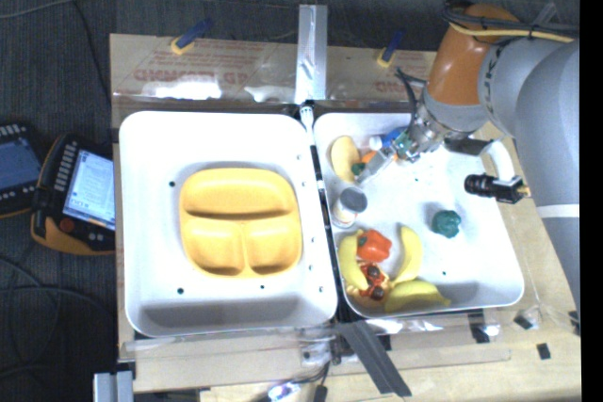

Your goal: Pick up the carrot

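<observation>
A small orange piece with a green end, which looks like the carrot [359, 168], lies at the far left of the right bin [490, 245], against a pale yellow fruit [342, 152]. My gripper [375, 161] reaches down and to the left from the orange-banded wrist [459, 61], and its tip sits right at that orange piece. Whether it touches the piece is hidden by the tip. Nothing is visibly lifted.
In the right bin lie a grey cup [352, 200], an orange-red vegetable [374, 246] on two bananas [411, 295], and a green lump [446, 222]. The left bin [151, 202] holds a yellow divided plate [241, 220]. A handheld pendant [75, 195] lies off the bench's left side.
</observation>
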### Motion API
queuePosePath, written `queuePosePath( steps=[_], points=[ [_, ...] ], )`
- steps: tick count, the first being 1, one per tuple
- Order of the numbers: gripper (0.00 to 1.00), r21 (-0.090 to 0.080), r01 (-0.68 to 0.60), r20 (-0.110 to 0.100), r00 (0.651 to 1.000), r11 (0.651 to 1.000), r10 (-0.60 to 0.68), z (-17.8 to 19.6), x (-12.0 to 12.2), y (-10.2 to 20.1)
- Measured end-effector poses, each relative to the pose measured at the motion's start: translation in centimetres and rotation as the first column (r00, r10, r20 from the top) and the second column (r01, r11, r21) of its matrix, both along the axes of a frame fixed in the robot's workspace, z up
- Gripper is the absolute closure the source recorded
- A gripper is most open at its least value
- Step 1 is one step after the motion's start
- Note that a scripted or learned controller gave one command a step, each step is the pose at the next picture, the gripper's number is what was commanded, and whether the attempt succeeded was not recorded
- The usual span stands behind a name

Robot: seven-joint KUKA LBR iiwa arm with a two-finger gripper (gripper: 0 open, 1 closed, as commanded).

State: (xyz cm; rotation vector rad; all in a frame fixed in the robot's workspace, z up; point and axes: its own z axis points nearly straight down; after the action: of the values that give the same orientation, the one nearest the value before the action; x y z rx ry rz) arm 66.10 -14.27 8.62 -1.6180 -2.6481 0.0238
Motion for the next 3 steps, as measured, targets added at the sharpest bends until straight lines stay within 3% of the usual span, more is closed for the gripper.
queuePosePath(
  steps=[1, 2, 3],
  points=[
    [0.0, -0.022, 0.07, 0.012, 0.997, 0.997, -0.07, 0.1, 0.0, 1.8],
    [0.0, -0.01, 0.156, 0.041, 0.987, 0.988, -0.155, 9.8, 0.8, -3.5],
    [0.0, -0.009, 0.113, 0.038, 0.993, 0.994, -0.113, 0.6, -3.1, 1.6]
  ],
)
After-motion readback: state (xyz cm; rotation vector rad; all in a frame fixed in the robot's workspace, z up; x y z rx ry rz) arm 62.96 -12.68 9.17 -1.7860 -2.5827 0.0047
